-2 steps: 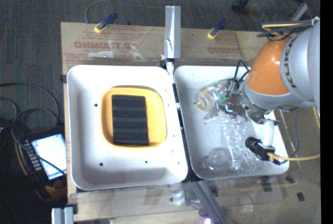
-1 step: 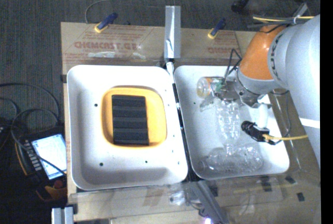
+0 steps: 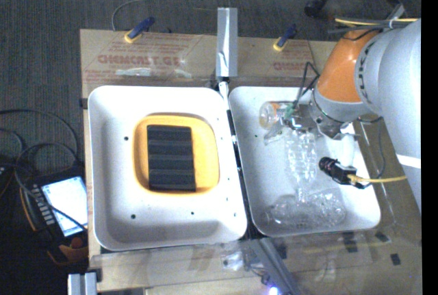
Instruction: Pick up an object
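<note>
The arm reaches in from the desk's right edge, its orange band point(image 3: 342, 74) above the right bin point(image 3: 253, 170). The tool point(image 3: 301, 124) hangs over that bin's far part, next to a clear plastic bottle point(image 3: 275, 113) lying near the far left corner. Whether the tool is apart or together cannot be told; its tip blurs into the clear plastic below. More crumpled clear plastic point(image 3: 306, 208) lies along the right bin's near edge. In the left bin point(image 3: 109, 150) a yellow tray point(image 3: 209, 150) rests at the middle, holding a black ribbed block point(image 3: 171, 158).
</note>
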